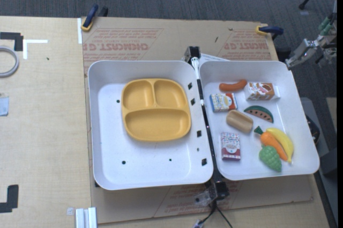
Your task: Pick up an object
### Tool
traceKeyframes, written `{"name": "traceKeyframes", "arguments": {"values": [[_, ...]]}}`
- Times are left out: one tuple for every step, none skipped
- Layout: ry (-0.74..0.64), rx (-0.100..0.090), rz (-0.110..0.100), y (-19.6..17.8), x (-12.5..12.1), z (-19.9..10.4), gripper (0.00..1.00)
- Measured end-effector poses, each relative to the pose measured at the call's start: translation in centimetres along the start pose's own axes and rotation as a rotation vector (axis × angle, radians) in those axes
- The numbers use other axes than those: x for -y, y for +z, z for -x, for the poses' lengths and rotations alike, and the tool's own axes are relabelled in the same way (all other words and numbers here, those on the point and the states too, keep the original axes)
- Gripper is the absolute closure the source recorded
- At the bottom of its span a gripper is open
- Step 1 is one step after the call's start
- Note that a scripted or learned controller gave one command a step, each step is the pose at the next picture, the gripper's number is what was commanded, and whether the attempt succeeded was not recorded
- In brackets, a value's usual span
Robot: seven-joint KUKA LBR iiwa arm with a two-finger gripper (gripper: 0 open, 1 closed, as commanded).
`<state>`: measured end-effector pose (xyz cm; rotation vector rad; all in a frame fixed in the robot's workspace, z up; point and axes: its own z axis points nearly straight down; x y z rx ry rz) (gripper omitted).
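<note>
the toy sausage [233,85] lay at the back of the right bin [300,114], long axis running left to right. the hand [300,55] hung outside the bin's far right corner, so the sausage lay to its left and nearer the camera; its grip state was unclear.

Right bin [300,109] crowded with toy foods lying close together, narrow gaps between them. Left bin [107,162] has open floor around a yellow divided plate [156,110].
</note>
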<state>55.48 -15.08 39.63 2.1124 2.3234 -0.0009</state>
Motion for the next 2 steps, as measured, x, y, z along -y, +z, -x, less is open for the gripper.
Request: {"name": "traceKeyframes", "arguments": {"values": [[0.229, -0.002, -0.001, 26.1, -2.0, -0.2, 0.00], [0.282, -0.005, -0.001, 29.8, -8.8, 4.8, 0.00]]}}
